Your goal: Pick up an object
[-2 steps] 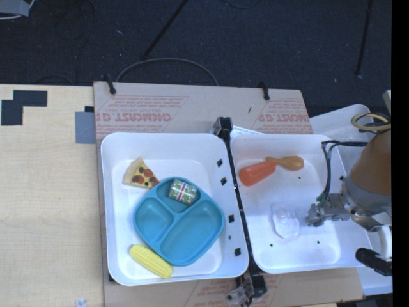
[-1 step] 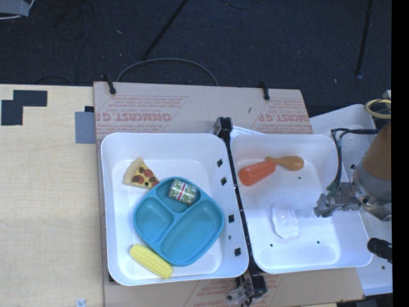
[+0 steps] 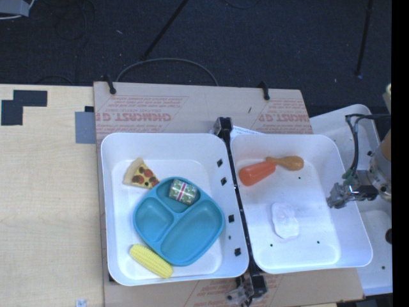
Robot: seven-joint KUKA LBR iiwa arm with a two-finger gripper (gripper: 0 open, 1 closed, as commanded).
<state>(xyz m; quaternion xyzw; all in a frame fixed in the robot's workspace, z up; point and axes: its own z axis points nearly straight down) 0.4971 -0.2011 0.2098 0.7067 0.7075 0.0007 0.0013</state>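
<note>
Hovering at the outer rim of the right bin [image 3: 348, 248], the gripper [image 3: 348, 194] sits just over that bin's far-right wall, and I cannot tell how its tool is set — the tip is too small and blurred. Nothing shows in its hold. Nearest to it, toward the bin's middle, lies a pale white lump [image 3: 285, 220], hard to read against the white floor. Beyond that, near the divider side of the same bin, rests an orange drumstick-shaped toy [image 3: 268, 169], lying flat with its tan end pointing back toward the gripper. To do the pick well, I judge the drumstick the better target — clear outline, narrow handle. Come down squarely across its slim middle, low enough to reach the floor, away from the bin wall.
</note>
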